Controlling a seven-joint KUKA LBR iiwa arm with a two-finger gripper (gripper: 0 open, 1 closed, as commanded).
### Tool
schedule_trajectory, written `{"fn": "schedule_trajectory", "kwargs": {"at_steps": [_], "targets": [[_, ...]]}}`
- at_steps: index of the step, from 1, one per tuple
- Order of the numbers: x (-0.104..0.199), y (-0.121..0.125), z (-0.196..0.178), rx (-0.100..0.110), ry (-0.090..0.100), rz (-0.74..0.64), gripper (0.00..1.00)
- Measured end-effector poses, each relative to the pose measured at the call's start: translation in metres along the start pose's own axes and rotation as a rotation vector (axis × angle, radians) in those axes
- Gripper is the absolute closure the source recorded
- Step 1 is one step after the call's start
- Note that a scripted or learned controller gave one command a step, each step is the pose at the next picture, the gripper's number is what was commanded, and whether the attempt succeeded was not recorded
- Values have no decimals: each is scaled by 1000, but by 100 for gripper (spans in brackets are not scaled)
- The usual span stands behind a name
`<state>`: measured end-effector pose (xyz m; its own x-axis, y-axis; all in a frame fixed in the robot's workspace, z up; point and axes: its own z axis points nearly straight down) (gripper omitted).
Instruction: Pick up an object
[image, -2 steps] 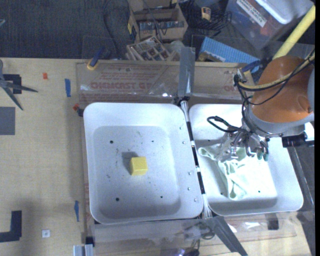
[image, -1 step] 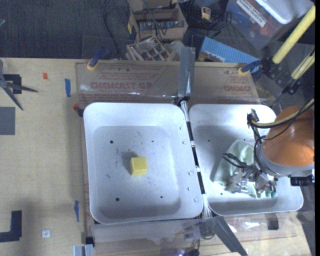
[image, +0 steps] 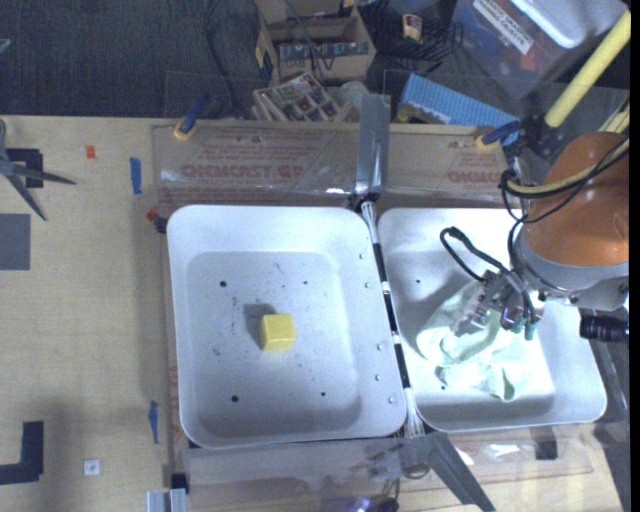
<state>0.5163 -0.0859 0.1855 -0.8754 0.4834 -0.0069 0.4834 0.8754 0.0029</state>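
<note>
A wide tan surface (image: 80, 300) is seen from above, and two shallow white bins are set on it side by side. The left bin (image: 200, 250) is the home of a small yellow block (image: 278, 332), which lies near the middle of its floor. The right bin (image: 570, 395) is reached into by the grey arm (image: 585, 215) with its orange band. The gripper (image: 490, 318) is placed low over a crumpled pale cloth (image: 490, 372), which lies on that bin's floor toward the near wall. It cannot be told whether the fingers are spread or pressed together, or whether the cloth is touched. A black cable (image: 462, 248) is looped beside the gripper.
</note>
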Motion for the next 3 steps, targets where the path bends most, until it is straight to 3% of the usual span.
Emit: {"fn": "schedule_trajectory", "kwargs": {"at_steps": [2,3], "targets": [[-4,1,-22,-7,-15,4,100],[12,-30,93,-6,-8,351,100]]}}
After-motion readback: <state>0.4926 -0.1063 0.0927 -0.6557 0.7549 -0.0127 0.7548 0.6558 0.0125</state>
